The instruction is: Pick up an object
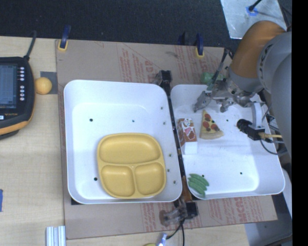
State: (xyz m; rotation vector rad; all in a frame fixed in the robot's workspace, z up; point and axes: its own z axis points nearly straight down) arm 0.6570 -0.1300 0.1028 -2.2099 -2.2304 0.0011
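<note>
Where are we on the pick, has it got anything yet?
Nothing looks picked yet. The tool sits low over the back of the right bin, just above the pizza slice, with nothing visibly held. The pizza slice, the snack packet and the green pea pod all lie on the bin floor. The yellow tray sits in the left bin. Grasping and lifting remain.

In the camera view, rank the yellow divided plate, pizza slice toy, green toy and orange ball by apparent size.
1. yellow divided plate
2. pizza slice toy
3. green toy and orange ball: too alike to rank.
</note>
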